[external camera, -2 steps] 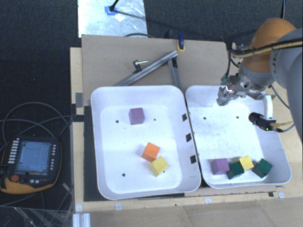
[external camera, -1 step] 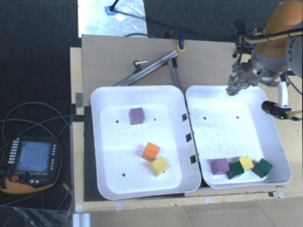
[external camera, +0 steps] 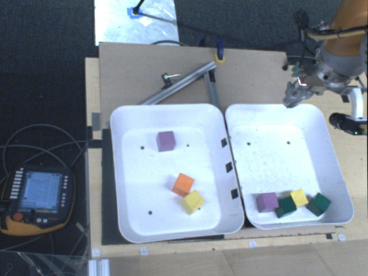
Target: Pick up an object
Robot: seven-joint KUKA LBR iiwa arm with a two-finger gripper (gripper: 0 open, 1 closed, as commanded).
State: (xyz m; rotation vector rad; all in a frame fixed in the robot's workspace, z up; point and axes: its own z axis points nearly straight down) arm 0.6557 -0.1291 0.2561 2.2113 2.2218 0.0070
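Hand [external camera: 292,98] hangs over the right bin's [external camera: 330,148] far rim, its state impossible to tell, while purple [external camera: 165,141], orange [external camera: 183,184] and yellow [external camera: 193,202] cubes lie in the left bin [external camera: 123,171], well apart from it.

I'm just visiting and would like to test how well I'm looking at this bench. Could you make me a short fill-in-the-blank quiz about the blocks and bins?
1. The left bin holds ____ blocks.
2. The orange block touches a ____ block.
3. The right bin has two ____ blocks, one purple and one yellow.
4. The gripper hangs over the right bin's ____ rim.

Missing words: three; yellow; green; far
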